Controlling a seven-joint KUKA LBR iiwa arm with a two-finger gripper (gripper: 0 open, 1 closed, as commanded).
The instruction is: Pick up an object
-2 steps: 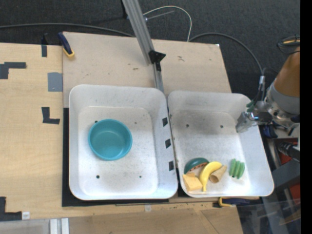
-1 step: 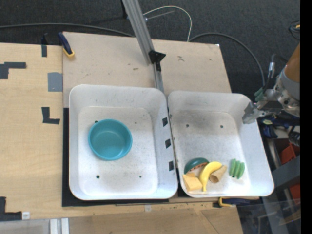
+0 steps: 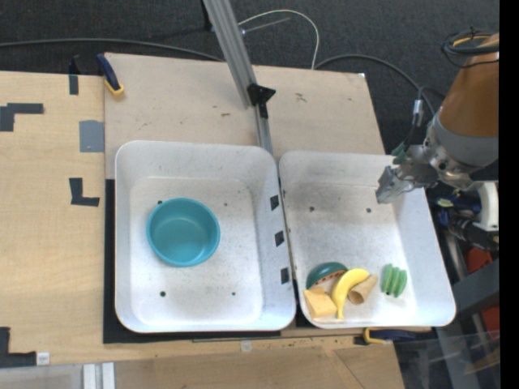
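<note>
Nearest the camera, along the near edge of the right bin (image 3: 422, 241), sits a small huddle of food toys at about six o'clock in that bin: a yellow block (image 3: 320, 303), a dark green-topped round piece (image 3: 327, 274) just behind it, a banana (image 3: 349, 288) curving over both, a tan piece (image 3: 365, 288) touching the banana, and a green ribbed item (image 3: 393, 281) set slightly apart at five o'clock.

Going from the left, the left bin (image 3: 130, 217) carries a teal bowl (image 3: 183, 232) at roughly nine o'clock of its floor. The right bin's far half is bare, speckled floor. Over its two o'clock corner hangs the gripper (image 3: 389, 186), well apart from every toy; whether it is wide or narrow I cannot tell from this slant, and nothing shows between its tips.

No object is picked yet. The likely trouble is the crowding: banana, block and round piece touch, so a descent there could pinch two at once or nudge them against the wall. A grasp near the rim risks striking it.
</note>
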